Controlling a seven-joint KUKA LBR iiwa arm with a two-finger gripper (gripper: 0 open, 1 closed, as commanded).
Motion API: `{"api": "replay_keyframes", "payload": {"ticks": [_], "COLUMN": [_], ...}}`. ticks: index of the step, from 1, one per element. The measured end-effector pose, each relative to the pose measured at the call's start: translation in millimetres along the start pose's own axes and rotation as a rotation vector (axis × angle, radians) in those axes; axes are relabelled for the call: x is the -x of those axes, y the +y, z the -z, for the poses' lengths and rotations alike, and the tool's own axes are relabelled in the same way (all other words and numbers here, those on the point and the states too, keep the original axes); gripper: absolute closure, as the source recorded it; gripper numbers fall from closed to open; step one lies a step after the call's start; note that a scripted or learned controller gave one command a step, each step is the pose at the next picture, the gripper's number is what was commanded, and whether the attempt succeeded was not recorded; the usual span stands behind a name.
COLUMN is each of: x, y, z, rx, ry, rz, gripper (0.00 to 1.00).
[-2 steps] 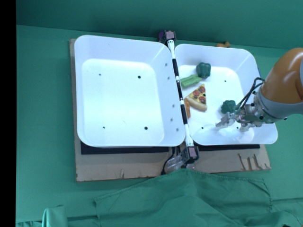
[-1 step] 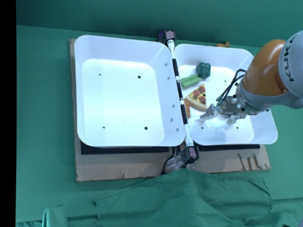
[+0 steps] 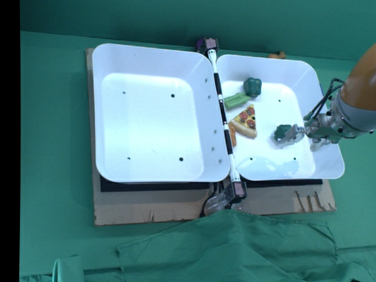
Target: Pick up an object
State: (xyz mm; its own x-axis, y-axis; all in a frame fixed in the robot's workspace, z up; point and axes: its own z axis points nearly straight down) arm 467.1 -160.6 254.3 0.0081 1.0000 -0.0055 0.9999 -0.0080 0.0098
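The arm reaches in from the right, its orange band at the frame edge, and its claw (image 3: 295,133) sits low over the right bin (image 3: 329,169), pointing left. At the claw's tip is a small dark green toy, seemingly a broccoli floret (image 3: 282,133), lying on the bin floor in the right half of that bin. The metal fingers meet the floret's right side, but the slant and the small size make it impossible to tell whether they are spread around it, pinched on it, or merely touching it, so the claw's state cannot be read here.

Other candidates lie further left in the same bin: a toy pizza slice (image 3: 245,122) near the divider, a green bell pepper (image 3: 252,86) toward the far side, a lighter green piece (image 3: 236,100), perhaps a bean pod, just beside the pepper, and a thin orange strip (image 3: 233,136) against the divider wall. The left bin (image 3: 103,157) holds nothing of interest to the task.

As a judgement, the pick is at the approach-or-grasp stage: the claw has been brought to the floret, yet the floret appears to rest on the bin floor, not raised. What seems left is securing the hold, if not already secured, and lifting the toy clear of the bin. A rounded, lumpy floret could slip from the fingers on the lift.
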Motion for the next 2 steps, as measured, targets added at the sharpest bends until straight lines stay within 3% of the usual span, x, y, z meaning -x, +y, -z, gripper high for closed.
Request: {"api": "replay_keyframes", "payload": {"ticks": [1, 2], "x": [-62, 2], "y": [21, 2], "z": [-56, -70], "rx": [-0.013, 0.003], "ry": [0.007, 0.005], "rz": [0.009, 0.001], "gripper": [0.00, 0.00]}}
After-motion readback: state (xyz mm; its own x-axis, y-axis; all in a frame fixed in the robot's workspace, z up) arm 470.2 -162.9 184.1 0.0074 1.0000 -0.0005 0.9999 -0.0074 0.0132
